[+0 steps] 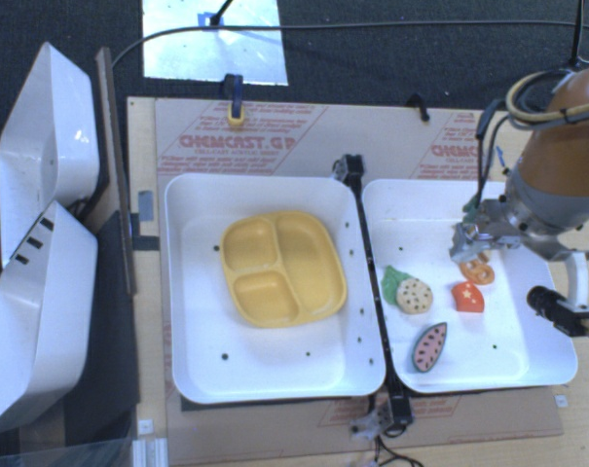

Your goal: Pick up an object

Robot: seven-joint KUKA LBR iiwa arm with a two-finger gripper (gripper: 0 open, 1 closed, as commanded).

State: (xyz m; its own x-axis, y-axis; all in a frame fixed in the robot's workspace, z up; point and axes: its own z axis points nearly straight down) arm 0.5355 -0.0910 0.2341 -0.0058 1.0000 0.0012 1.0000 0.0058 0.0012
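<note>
**Gripper low over orange ring in right bin**

Grey arm with orange band reaches in from the right. Its two-finger metal gripper sits low over the upper right part of the shallow white right-hand bin.

Directly under the fingertips: a small orange ring-shaped toy, pretzel-like. Gripper looks to be touching or just above its top edge; the view is too coarse here to settle which. Whether the fingers are apart or closed, I cannot tell. Nothing is clearly seen between them.

Other items in the right bin:
- Red wedge-shaped toy, tomato- or strawberry-like, just below the ring, apart from it.
- Tan round speckled cookie-shaped toy, left of the red piece, overlapping a green leafy toy near the bin's left wall.
- Watermelon-slice toy, pink with a green rind, lying flat below the cookie, near the bin's front.

Shallow white left-hand bin holds a yellow plastic three-compartment tray, sitting slightly turned, near the centre.

Both bins rest side by side on a cardboard sheet with red lettering.
</note>
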